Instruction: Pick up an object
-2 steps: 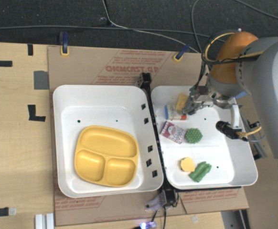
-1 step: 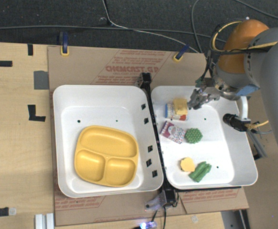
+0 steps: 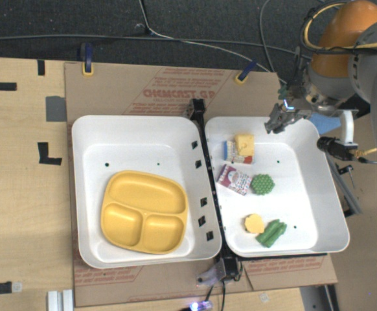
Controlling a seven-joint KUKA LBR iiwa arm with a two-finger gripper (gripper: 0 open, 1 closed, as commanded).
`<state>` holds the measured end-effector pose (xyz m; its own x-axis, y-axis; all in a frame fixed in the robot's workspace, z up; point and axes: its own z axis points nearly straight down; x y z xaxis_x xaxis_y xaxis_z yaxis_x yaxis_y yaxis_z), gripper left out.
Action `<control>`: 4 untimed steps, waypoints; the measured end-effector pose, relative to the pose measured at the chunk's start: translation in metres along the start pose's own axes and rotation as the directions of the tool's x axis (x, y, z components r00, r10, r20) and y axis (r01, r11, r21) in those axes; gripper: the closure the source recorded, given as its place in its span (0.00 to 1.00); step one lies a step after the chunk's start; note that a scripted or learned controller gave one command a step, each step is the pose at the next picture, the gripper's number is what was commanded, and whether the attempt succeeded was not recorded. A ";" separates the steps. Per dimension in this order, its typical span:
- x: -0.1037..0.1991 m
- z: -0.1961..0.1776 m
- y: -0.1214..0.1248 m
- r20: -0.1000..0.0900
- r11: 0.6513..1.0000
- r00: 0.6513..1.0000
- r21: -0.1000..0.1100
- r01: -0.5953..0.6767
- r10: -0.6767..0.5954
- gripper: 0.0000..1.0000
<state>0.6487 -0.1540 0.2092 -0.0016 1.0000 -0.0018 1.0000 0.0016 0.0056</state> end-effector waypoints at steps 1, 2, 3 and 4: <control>0.000 -0.021 0.001 -0.002 1.000 1.000 0.004 0.000 0.000 1.00; 0.053 -0.009 0.001 -0.003 1.000 1.000 0.007 0.004 -0.004 1.00; 0.097 -0.008 -0.007 -0.003 1.000 1.000 0.008 0.003 -0.003 1.00; 0.147 -0.001 -0.013 -0.003 1.000 1.000 0.008 0.004 -0.004 1.00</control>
